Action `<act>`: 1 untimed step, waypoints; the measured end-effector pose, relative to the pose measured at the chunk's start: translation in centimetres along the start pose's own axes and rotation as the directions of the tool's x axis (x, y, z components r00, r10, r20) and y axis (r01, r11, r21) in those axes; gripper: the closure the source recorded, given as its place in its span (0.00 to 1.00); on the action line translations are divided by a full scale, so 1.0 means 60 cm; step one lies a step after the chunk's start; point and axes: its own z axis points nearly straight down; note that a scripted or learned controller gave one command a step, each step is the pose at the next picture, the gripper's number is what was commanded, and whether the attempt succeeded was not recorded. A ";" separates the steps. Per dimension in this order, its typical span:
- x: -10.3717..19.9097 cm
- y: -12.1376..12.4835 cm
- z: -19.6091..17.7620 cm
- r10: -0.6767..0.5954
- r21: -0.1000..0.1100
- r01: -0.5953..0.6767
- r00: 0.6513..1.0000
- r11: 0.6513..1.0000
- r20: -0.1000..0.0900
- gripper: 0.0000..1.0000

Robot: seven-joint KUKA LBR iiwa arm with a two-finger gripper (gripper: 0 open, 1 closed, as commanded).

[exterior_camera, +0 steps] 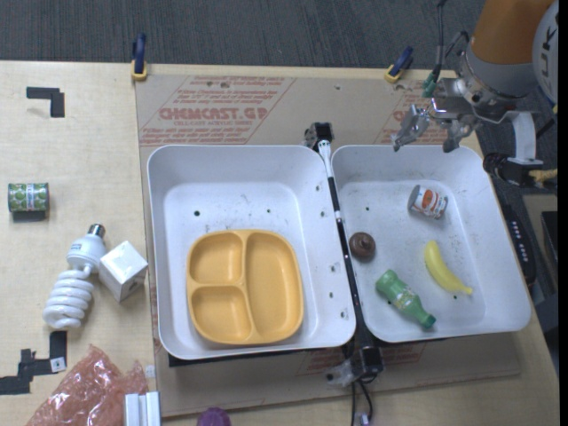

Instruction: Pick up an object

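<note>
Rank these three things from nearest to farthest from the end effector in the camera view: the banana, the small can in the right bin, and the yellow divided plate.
Measured from the end effector, above the right bin's far rim:
1. Small can, upper part of the right bin.
2. Banana, lower right of the same bin.
3. Yellow divided plate, in the left bin.

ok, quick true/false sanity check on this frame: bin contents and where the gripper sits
1. The yellow divided tray lies in the left bin. True.
2. The banana lies in the left bin. False: it is in the right bin.
3. The gripper holds the green bottle. False: the bottle lies on the bin floor, apart from it.
4. The gripper is above the right bin's far edge. True.
5. The brown round object sits near the divider. True.
</note>
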 end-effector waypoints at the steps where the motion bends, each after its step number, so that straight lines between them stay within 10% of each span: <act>1: -0.011 0.009 0.211 0.003 0.000 -0.003 1.000 1.000 0.000 0.00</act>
